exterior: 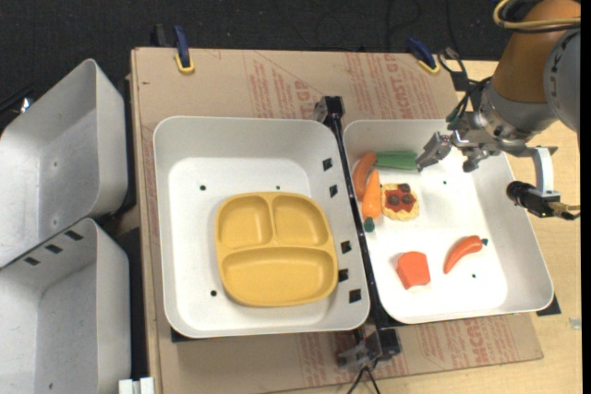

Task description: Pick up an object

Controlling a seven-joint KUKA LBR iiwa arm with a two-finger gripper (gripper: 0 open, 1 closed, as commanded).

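Fingers (432, 152) of your gripper (451, 152) are spread, pinching nothing. At 7 o'clock you see one pizza toy (400, 201), two carrots (370, 189), two peppers (463, 252).

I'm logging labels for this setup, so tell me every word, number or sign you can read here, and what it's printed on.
Red lettering runs in diagonal rows across the brown board under the two white bins: it looks like a repeated brand mark, too faint and tilted to read.
Toy food in the right bin, yellow tray: no text.
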